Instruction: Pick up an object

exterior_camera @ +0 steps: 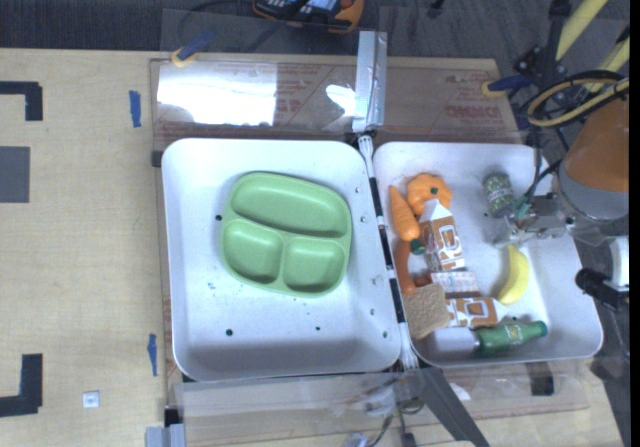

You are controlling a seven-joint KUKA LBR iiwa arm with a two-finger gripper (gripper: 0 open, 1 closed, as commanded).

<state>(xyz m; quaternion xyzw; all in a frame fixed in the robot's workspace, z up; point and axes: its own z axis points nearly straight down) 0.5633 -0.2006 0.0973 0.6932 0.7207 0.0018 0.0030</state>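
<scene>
The pincer (528,225) sits low in the right-hand shallow white bin (585,335), near its right wall, and whether it is wide or narrow I cannot tell, since the metal parts there blur together; nothing is visibly caught in it. The curved yellow banana (514,275) lies just below it, and the small greyish-green can (497,192) just above and to its left, so a descent here could land between the two and close on air, or nudge one aside. Further to its left the objects crowd together: the orange-and-white printed carton (443,243), the long orange carrot (403,215) and the round orange fruit (427,188) are touching or nearly so, and a grab there risks wedging on a neighbour. Down-left of it, the brown square slice of bread (427,308) lies flat and may offer no edge, and the green glass bottle (512,333) could roll.
</scene>
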